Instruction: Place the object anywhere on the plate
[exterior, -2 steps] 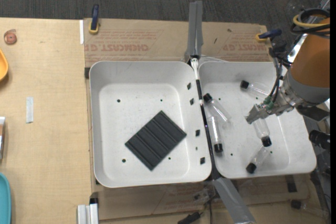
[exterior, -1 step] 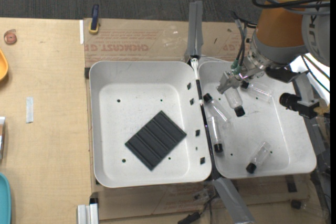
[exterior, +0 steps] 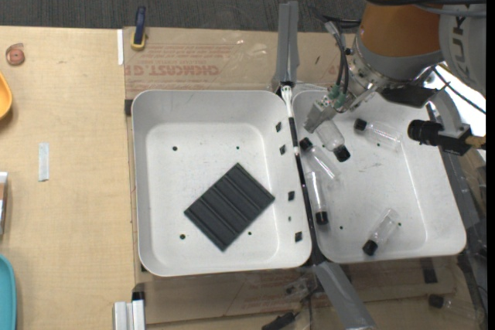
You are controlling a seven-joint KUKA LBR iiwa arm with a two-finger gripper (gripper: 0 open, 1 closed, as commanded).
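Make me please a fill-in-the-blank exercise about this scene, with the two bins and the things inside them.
1. The dark ribbed plate lies in the ____ bin.
2. The clear vials with black caps lie in the ____ bin.
3. The gripper hangs over the ____ bin.
4. The vial caps are ____ in colour.

Missing words: left; right; right; black

Single fixed overhead camera, slanted downward, both white bins (exterior: 147, 166) framed, arm (exterior: 414, 4) entering right
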